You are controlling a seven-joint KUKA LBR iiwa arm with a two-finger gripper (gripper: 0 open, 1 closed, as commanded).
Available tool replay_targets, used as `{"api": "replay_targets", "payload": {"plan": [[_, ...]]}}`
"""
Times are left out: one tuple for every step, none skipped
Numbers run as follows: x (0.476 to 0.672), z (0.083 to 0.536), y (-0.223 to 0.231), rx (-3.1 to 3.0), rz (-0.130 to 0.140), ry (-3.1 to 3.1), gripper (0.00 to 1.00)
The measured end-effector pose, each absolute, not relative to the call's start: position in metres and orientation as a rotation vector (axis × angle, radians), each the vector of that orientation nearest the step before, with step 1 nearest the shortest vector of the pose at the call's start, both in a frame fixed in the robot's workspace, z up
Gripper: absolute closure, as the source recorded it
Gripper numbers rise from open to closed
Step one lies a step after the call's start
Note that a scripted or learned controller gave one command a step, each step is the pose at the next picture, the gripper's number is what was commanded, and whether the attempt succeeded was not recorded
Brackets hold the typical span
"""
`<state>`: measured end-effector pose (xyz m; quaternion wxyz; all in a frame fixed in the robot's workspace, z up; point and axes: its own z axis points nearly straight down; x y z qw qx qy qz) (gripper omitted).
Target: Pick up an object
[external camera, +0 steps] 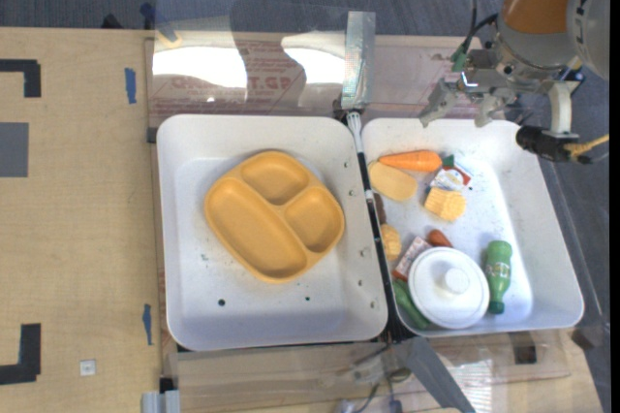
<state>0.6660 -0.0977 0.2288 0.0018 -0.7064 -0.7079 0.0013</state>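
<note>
My gripper (463, 106), fingers spread and empty, hangs above the right bin's (552, 207) far edge. Descending here, I risk striking the rim; the carrot (412, 162) lies nearer the bin's centre

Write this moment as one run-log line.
arm: gripper above right bin's far edge | carrot, green bottle in right bin | yellow plate in left bin

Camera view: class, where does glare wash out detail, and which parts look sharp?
Camera view: strong glare whitens the clear plastic sheet behind the bins; the yellow divided plate and carrot look sharp; the gripper looks soft and cluttered.
</note>
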Motion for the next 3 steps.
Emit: {"api": "replay_targets", "payload": {"plan": [[0.632,0.103,-0.121,-2.147,-0.013,-2.312,0.00],[0.588,0.096,-0.132,-2.172,-0.027,-2.307,0.00],[0.590,0.105,-0.134,-2.175,-0.029,-2.303,1.00]]}}
